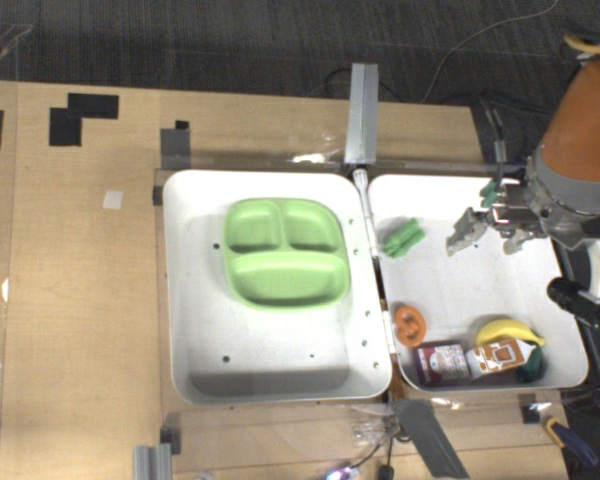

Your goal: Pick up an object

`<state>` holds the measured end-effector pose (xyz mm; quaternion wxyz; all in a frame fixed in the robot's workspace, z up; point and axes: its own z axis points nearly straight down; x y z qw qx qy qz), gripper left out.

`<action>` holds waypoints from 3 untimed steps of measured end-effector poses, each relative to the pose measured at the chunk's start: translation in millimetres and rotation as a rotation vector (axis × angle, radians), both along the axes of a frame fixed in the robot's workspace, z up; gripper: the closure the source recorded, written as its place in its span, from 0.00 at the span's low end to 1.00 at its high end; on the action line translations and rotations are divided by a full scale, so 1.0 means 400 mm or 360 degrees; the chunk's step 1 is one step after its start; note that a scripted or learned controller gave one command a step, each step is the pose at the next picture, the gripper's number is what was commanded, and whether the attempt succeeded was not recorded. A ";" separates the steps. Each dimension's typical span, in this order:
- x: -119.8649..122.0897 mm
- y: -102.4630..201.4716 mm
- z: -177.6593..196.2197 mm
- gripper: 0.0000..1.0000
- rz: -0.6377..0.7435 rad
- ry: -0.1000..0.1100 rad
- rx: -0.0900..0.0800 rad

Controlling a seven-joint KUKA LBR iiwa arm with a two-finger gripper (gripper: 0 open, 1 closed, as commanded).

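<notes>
Pincer sits over the far half of the right bin, fingers apart, nothing between them; it points left off a grey wrist with an orange band.

Counts, big to small:
- 1 wooden bench, light tan, flat, with a few black square marks at the far left.
- 2 shallow white bins, rounded corners, smooth plastic: left bin, right bin, edges touching along the middle.
- 1 green tray in the left bin, roughly central, matte plastic, rounded rectangle with three compartments: two small on the far side, one wide on the near side.
- 1 dark red and orange carton, boxy, lying flat at the near edge of the right bin; label print too small to read.
- 1 banana, yellow, curved, just beyond the carton and touching it.
- 1 green block, ridged, far left of the right bin, left of the pincer and apart from it.
- 1 orange pretzel-shaped piece, near left, just beside the carton's left end.
</notes>
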<state>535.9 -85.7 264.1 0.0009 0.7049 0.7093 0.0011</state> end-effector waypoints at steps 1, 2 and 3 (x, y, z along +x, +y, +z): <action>0.196 0.154 -0.191 0.00 -0.0055 0.0002 0.0001; 0.326 0.006 -0.297 0.00 -0.0015 0.0001 -0.0002; 0.235 -0.008 -0.427 0.00 -0.0087 -0.0002 0.0001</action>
